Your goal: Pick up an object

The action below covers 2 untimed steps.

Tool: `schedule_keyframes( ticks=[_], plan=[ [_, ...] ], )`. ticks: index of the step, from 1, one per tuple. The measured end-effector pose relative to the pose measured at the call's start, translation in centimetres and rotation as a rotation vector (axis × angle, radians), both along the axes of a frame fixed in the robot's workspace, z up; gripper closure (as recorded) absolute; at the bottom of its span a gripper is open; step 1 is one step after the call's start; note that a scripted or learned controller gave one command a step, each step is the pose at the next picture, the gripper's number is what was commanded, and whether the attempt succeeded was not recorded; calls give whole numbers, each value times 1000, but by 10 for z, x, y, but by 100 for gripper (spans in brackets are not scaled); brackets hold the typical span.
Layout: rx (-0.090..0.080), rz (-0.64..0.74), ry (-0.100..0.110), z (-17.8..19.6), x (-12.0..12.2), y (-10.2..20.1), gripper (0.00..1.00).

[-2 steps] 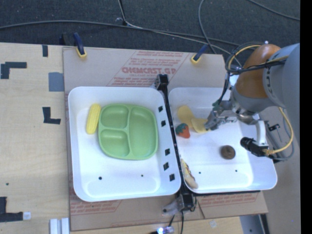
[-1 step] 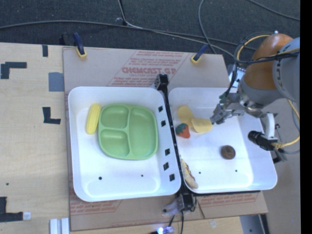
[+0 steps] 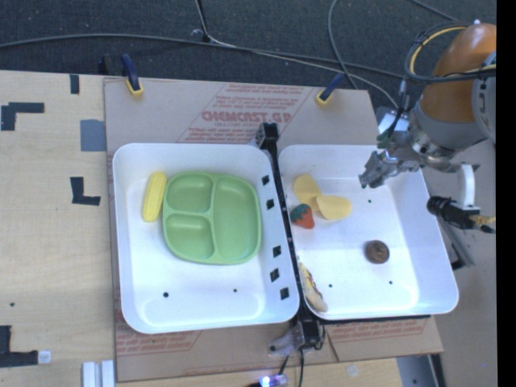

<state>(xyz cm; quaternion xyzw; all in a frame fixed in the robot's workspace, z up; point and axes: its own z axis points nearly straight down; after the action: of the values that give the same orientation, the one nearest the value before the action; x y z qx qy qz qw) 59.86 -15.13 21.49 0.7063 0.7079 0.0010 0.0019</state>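
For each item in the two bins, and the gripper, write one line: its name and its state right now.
Gripper: above the right bin's far edge, holding nothing visible.
Green divided plate: flat in left bin, compartments bare.
Corn cob: lying beside the plate's left edge.
Yellow pieces: lying in right bin.
Strawberry: touching the yellow pieces.
Brown round item: lying apart.

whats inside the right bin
In the right bin: two yellow pieces, a small red and green item, a brown round item and a pale object by the divider. Anything under them is hidden.
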Motion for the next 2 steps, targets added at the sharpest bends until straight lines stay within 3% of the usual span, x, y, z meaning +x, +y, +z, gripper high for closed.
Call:
schedule_keyframes(
  ticks=[1, 2],
  plan=[
    [0, 0, 0, 48, 1, 0, 100],
    [2, 2, 7, 34, -21, 51, 100]
  ],
)
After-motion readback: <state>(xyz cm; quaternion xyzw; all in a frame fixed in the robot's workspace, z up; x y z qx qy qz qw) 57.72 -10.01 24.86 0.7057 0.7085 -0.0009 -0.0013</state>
